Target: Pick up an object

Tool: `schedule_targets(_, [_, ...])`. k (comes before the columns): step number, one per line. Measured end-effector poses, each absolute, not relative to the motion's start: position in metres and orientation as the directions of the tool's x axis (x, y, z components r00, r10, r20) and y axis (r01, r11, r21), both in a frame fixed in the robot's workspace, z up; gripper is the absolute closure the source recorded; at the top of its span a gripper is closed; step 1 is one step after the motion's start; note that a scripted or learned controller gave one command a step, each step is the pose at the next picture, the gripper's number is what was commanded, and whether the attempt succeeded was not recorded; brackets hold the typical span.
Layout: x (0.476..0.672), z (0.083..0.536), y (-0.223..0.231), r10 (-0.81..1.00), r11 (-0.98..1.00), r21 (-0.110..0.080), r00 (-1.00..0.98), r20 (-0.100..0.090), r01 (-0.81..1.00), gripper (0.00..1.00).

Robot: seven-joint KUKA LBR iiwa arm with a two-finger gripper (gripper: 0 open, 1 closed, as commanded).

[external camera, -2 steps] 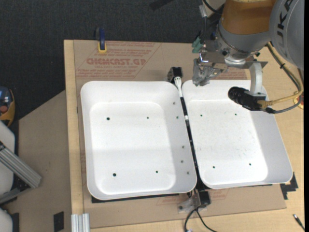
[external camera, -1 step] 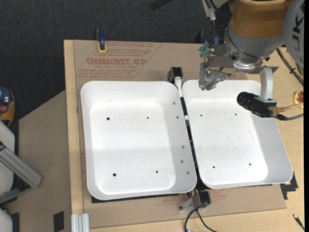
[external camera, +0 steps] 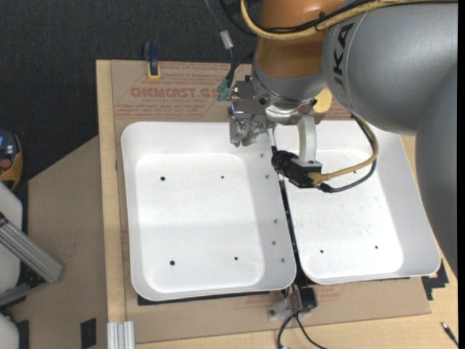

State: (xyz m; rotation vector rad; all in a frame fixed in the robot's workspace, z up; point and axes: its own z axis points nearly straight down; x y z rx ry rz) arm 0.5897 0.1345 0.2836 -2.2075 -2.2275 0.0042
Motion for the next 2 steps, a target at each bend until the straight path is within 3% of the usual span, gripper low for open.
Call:
schedule_targets(1, [0.569,0.325,0.039,1.000,-0.008,0.003,0.008,-0.002,1.000,1.00])
schedule_targets(2, [0.535,0.349,0.048,1.000,0.001,0.000,-0.001,0.001,1.000,1.00])
